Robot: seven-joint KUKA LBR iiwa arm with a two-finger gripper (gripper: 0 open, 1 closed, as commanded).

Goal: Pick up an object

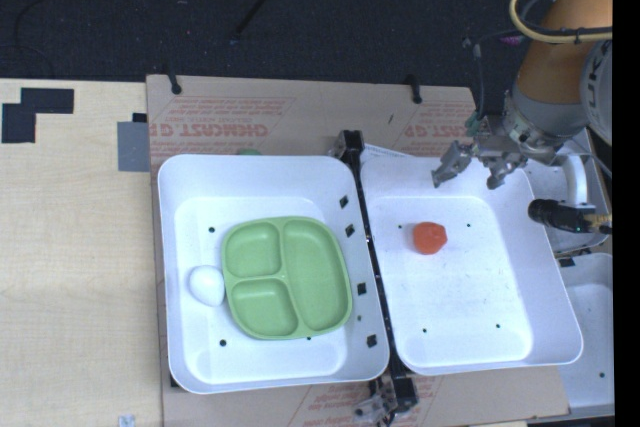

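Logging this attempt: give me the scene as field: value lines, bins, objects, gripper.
left bin: green tray, white ball touching the tray's left edge
right bin: red object, alone, upper left part
gripper: open, above right bin's far edge, holding nothing
gripper to red object: apart, object lies nearer the camera and to the left

Green tray [287, 277], orange ball [430, 238].

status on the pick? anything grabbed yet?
Nothing grabbed yet. Done: the arm has the hand over the right white bin's far edge. In hand: nothing; its fingers are spread and hold no object. Left: the small round orange-red object lies on the bin floor, apart from the hand. The green three-compartment plastic plate and the small white ball sit in the left white bin.
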